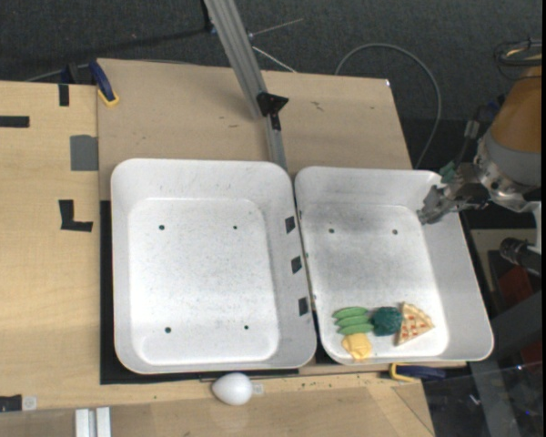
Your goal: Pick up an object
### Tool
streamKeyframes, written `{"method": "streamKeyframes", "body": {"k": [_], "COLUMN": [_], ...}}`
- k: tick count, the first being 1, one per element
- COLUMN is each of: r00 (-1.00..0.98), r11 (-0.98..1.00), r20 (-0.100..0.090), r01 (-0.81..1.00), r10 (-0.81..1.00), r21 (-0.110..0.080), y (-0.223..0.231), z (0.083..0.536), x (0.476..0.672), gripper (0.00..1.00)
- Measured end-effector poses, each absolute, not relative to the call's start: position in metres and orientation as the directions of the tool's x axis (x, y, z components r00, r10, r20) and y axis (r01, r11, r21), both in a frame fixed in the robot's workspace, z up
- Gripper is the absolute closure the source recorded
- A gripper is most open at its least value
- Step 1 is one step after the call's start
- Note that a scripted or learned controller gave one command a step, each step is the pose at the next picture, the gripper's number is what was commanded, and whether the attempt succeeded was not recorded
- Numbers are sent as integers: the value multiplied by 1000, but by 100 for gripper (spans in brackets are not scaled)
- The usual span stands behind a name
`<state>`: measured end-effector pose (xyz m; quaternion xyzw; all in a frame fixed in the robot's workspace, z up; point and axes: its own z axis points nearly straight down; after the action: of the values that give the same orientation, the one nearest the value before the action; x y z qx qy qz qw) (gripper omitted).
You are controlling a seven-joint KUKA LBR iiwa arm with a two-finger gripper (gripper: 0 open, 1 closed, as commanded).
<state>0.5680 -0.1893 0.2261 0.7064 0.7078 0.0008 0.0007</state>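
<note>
Approach step: nothing is picked yet.
The jaws (434, 209) hang at the right bin's (364, 198) two-o'clock rim; open or closed, I cannot tell. The toy pizza slice (413, 322), broccoli (387, 318) and pea pod (351, 317) cluster at five o'clock, so the next move calls for travelling there and descending.

Left bin (132, 189) — floor bare throughout, open to approach from above. Right bin (346, 194) — upper and middle floor bare; near edge crowded by four toys in a tight cluster: green pea pod (350, 317), dark green piece (387, 318), yellow piece (356, 344), pizza slice (413, 322). Slanted metal pole (241, 48) crosses overhead behind the bins' junction. White egg (232, 389) lies on the bench outside the left bin's near rim.
</note>
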Motion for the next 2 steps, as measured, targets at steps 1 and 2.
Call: {"method": "streamKeyframes", "body": {"k": [1,2], "r00": [-6,-9], "r11": [6,9], "r20": [1,2], "r01": [1000,1000], "r10": [1000,1000], "r21": [-2,-1], "y": [-138,-75], "z": [216,219], "x": [565,574], "gripper": [100,100]}}
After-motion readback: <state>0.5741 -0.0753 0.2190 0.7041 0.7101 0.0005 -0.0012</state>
